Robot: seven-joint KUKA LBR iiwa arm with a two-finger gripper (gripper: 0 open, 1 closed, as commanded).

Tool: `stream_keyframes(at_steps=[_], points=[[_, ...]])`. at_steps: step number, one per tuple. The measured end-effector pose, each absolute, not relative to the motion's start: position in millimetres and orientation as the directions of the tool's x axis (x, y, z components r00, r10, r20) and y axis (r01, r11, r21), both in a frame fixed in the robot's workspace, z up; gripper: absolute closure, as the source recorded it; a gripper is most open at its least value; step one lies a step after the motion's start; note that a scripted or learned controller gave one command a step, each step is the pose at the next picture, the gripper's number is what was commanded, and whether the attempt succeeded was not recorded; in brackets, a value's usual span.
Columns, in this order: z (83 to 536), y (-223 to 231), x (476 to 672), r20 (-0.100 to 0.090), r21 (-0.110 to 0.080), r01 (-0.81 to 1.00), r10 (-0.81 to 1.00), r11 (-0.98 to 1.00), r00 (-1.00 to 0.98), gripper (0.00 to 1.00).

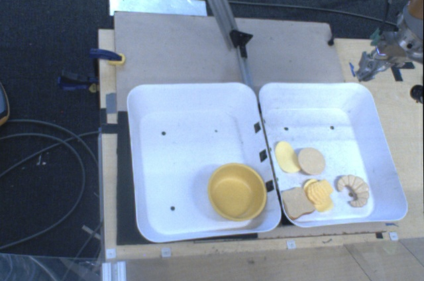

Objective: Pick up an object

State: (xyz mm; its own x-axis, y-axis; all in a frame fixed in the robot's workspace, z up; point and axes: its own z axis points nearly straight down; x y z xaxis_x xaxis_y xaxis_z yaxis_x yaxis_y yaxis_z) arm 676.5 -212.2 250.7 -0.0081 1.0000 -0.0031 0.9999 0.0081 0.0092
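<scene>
A yellow bowl [237, 191] sits in the left bin [165, 107] near its front right corner. The right bin [361, 107] holds a pale yellow disc [286, 156], a tan round cracker [311, 161], a slice of toast [297, 203], a yellow ridged piece [320, 194] and a beige croissant-like piece [354, 189], all in its front half. My gripper [368, 67] hangs at the far right, above the bench just behind the right bin's back right corner, away from every object. Nothing is seen between its fingers.
A grey metal pole [218, 1] slants from the top down to the gap between the bins. A blue and yellow clamp [99, 57] grips the bench's left edge. Cables lie on the dark floor at left.
</scene>
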Motion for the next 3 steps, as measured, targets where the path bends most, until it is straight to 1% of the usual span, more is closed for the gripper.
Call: stream_keyframes(at_steps=[1, 2, 3], points=[[260, -157, 681.4, 0.001, 0.005, 1.000, 1.000, 0.011, -0.011, 1.00], [247, -105, 689.3, 0.001, 0.003, 1.000, 1.000, 0.010, -0.010, 1.00], [251, -45, 685.6, 0.001, 0.003, 1.000, 1.000, 0.011, -0.011, 1.00]])
